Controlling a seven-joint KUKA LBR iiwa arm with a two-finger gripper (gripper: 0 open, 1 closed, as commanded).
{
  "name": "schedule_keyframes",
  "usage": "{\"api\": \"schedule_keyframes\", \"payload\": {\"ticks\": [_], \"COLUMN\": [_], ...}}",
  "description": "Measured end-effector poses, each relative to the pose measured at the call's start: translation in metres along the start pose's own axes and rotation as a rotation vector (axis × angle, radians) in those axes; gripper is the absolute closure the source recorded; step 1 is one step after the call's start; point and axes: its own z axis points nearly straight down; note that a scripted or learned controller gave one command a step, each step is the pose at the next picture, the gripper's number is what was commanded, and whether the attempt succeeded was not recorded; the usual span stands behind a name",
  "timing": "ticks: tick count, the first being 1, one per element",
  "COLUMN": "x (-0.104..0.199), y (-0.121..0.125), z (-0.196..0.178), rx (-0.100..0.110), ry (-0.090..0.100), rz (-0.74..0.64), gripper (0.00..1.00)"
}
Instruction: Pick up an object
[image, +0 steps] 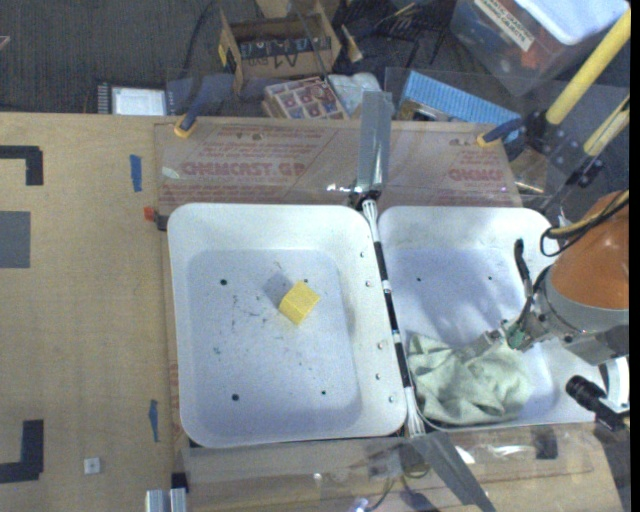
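A small yellow block (299, 302) lies near the middle of the left bin (200, 400). A crumpled pale green cloth (465, 382) fills the near corner of the right bin (450, 250). My gripper (513, 336) is low over the right bin at the cloth's far right edge, where a fold of cloth rises up to meet its tip. The arm's wrist with its orange band (598, 272) hangs above and hides the right side of this bin.
A metal divider (374, 150) runs back from the seam between the two bins. Cardboard sheets (260, 165) lie behind the bins, with boxes and clutter further back. Wooden bench top (80, 330) extends to the left.
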Motion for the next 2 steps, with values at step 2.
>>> {"api": "schedule_keyframes", "payload": {"ticks": [2], "x": [0.001], "y": [-0.024], "z": [0.0], "rx": [0.001], "ry": [-0.002], "rz": [-0.163], "gripper": [0.0]}}
